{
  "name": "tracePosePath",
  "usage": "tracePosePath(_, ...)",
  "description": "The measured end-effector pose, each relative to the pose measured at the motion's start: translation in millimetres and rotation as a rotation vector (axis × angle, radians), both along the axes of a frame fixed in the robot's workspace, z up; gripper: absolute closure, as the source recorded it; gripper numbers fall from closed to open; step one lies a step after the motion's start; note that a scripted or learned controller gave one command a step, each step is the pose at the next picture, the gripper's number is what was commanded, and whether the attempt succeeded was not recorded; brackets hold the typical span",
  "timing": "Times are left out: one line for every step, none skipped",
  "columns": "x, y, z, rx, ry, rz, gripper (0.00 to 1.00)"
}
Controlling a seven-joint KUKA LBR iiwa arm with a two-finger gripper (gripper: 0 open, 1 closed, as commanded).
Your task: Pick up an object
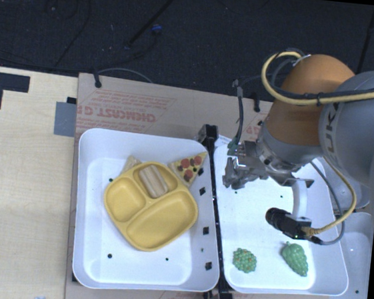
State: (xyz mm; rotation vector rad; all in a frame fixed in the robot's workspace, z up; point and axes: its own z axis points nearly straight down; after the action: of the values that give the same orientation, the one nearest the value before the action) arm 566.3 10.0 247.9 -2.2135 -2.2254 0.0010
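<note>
So there are two white bins, and the gripper (236, 174) hangs over the upper left corner of the right bin (332, 289). Two green bumpy things sit in that bin, one (244, 260) below the gripper and the other (295, 258) below and off to its right, well apart from it. Left of the gripper, the left bin (87, 261) has one yellow divided plate (151, 206) plus one pizza slice (190, 167) tucked behind its rim, partly hidden. The arm (313, 106) covers a lot.
</note>
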Motion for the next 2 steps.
tracePosePath(9.1,43.4,-12.9,-0.001,0.001,-0.002,1.0)
tracePosePath(24.7,96.6,-6.7,-0.001,0.0,-0.003,1.0)
